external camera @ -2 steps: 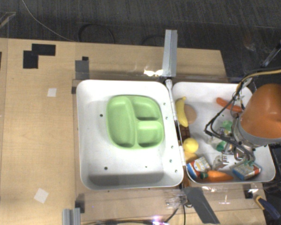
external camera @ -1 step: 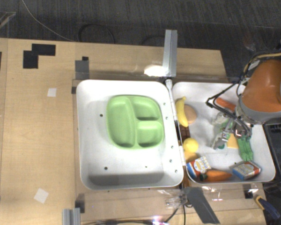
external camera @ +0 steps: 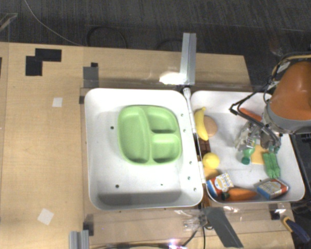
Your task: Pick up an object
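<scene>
Nearest the camera, along the front wall of the right bin [external camera: 299,193], lie a carrot [external camera: 241,194], a small printed carton [external camera: 221,182] and a blue and red packet [external camera: 272,188]. Just behind them a lemon [external camera: 211,161] rests by the divider. Farther back, a banana [external camera: 199,123] touches a brownish egg-shaped thing [external camera: 210,126]. The claw [external camera: 254,139] hangs low over the bin's middle, right above a small clear bottle with a green cap [external camera: 245,154] and a green packet [external camera: 271,164]. I cannot tell how its grip stands or whether it has anything. Judging by this, nothing is lifted; the pick remains. The left bin [external camera: 98,154] carries a green divided tray [external camera: 148,134].
</scene>
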You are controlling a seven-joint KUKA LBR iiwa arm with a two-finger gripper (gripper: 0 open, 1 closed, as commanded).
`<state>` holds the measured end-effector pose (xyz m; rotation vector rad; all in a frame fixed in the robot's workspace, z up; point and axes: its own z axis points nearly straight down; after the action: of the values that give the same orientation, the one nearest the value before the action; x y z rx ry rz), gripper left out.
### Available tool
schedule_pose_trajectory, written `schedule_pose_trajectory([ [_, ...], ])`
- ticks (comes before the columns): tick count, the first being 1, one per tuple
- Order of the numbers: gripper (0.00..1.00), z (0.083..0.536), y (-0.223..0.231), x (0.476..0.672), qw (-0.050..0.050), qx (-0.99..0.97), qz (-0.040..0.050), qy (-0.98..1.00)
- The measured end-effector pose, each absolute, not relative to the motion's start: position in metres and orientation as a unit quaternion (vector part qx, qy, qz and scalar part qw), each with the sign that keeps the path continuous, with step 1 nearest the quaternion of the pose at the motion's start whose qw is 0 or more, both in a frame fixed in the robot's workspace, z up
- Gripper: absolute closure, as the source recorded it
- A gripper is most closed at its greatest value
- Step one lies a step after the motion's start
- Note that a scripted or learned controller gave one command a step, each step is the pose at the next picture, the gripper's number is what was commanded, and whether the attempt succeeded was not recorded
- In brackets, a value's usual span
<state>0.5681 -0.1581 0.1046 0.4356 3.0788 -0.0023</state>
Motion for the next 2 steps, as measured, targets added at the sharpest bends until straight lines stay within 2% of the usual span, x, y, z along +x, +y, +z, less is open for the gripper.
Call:
schedule_pose_trajectory([
  [1,0.0,0.104,-0.158,0.568,0.016,0.14,-0.0006,0.99],
  [2,0.0,0.09,-0.162,0.541,0.009,0.225,0.0009,0.974],
])
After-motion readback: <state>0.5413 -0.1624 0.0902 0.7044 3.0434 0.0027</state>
